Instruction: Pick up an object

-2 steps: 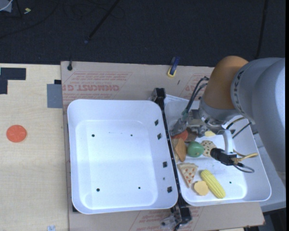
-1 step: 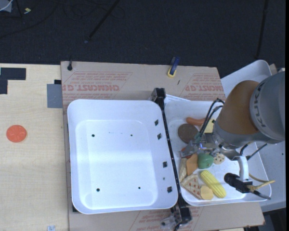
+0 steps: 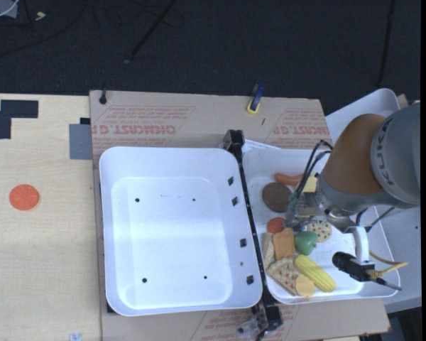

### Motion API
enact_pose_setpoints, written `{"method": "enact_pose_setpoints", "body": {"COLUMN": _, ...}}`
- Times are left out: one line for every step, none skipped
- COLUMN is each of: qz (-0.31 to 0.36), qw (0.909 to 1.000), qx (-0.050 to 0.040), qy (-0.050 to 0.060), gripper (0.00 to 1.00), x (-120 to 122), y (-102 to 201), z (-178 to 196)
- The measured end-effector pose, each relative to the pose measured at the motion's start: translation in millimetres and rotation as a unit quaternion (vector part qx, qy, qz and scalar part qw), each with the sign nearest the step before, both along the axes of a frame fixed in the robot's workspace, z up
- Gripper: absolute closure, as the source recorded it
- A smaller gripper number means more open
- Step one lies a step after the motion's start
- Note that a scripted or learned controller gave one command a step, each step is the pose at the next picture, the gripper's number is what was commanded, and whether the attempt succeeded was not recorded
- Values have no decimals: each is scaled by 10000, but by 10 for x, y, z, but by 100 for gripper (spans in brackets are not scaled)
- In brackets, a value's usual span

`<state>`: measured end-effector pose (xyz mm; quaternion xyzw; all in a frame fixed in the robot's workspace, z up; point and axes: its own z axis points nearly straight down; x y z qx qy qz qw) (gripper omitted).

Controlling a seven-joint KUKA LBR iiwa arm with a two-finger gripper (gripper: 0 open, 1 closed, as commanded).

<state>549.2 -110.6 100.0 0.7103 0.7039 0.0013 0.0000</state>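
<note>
The right bin (image 3: 383,251) holds a heap of toy food. A brown round patty (image 3: 275,196) and an orange carrot (image 3: 287,178) lie at its far side. A red tomato (image 3: 274,225), an orange block (image 3: 284,244), a green piece (image 3: 306,242) and a speckled cookie (image 3: 320,229) sit in the middle. A yellow corn cob (image 3: 315,273) and a waffle (image 3: 283,272) lie near the front. My gripper (image 3: 297,216) hangs low over the middle of the heap, just right of the patty and above the orange block.
The left bin (image 3: 110,212) stands beside the right one, with a black divider (image 3: 243,212) between them. The grey arm (image 3: 383,165) covers the right bin's far right side. Cardboard (image 3: 170,119) lies under both bins.
</note>
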Motion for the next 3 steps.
{"method": "enact_pose_setpoints", "body": {"qz": 79, "qw": 10000, "qx": 6, "qy": -25, "gripper": 100, "x": 217, "y": 711, "z": 931}}
{"method": "enact_pose_setpoints", "body": {"qz": 66, "qw": 10000, "qx": -3, "qy": 0, "gripper": 100, "x": 752, "y": 1178, "z": 874}}
{"method": "enact_pose_setpoints", "body": {"qz": 41, "qw": 10000, "qx": -8, "qy": 12, "gripper": 100, "x": 953, "y": 954, "z": 873}}
